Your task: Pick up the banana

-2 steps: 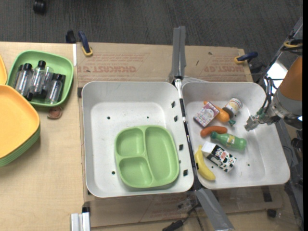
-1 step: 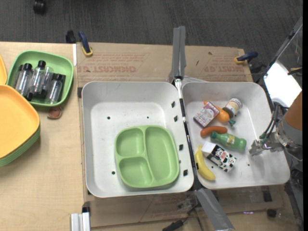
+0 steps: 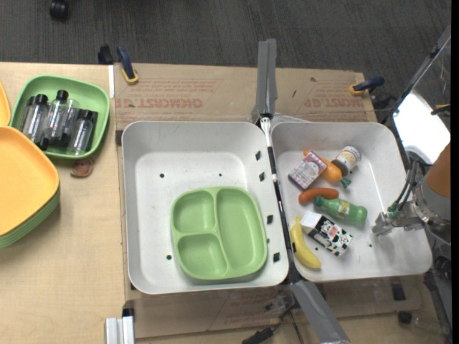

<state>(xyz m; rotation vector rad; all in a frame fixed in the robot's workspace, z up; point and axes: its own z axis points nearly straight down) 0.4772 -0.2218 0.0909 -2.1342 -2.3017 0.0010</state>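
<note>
My hand [image 3: 387, 223], grip state indeterminate, hangs right of the banana [image 3: 304, 246]; advise approaching low, aligning across its curved middle.

A robotics lab: 2 white bins [image 3: 143, 192] on a clamped bench [image 3: 215, 95], grey office carpet [image 3: 215, 13].

You can read one marking for certain: red print on the cardboard sheet [image 3: 215, 95] under the bins, at 12 o'clock from the left bin [image 3: 143, 192]. It lies upside down to you, so the letters cannot be made out with confidence. The small packets and bottles in the right bin [image 3: 401, 256] carry labels too small to read.
</note>
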